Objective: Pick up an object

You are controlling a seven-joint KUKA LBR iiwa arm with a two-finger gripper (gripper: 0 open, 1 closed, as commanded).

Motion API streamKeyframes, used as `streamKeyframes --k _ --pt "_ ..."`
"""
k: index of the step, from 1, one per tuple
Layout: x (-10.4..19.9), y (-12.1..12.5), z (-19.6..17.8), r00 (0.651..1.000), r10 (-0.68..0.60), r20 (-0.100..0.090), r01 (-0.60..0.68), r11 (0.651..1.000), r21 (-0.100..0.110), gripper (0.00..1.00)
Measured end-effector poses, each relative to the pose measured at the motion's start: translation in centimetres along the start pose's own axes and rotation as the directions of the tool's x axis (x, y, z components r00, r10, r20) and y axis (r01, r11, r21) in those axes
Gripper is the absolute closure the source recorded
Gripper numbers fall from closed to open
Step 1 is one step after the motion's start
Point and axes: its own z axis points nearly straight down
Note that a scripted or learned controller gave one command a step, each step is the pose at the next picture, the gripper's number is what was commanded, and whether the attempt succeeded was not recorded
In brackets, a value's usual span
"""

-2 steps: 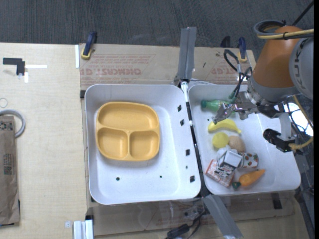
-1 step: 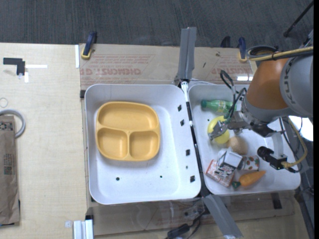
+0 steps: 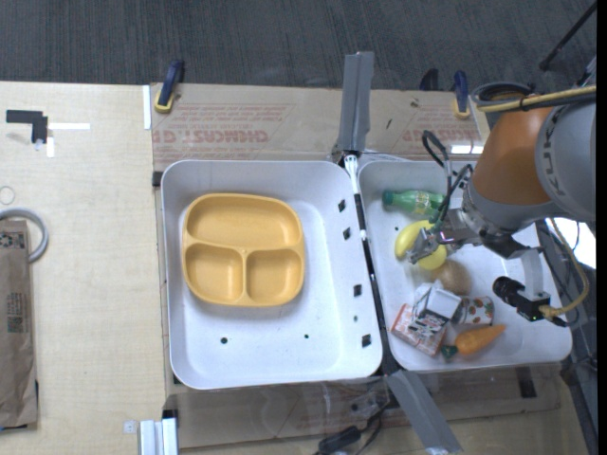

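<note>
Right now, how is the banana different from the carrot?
The banana is yellow and curved; the carrot is orange and straighter. The banana lies mid-bin by the tool; the carrot lies near the front edge, away from it. Both are in the right bin.
</note>
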Motion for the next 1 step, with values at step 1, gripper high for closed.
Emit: streamKeyframes --k 1 --pt "2.15 6.86 -9.29 0.998 -0.061 0.002 0.061 0.998 -0.004 1.00"
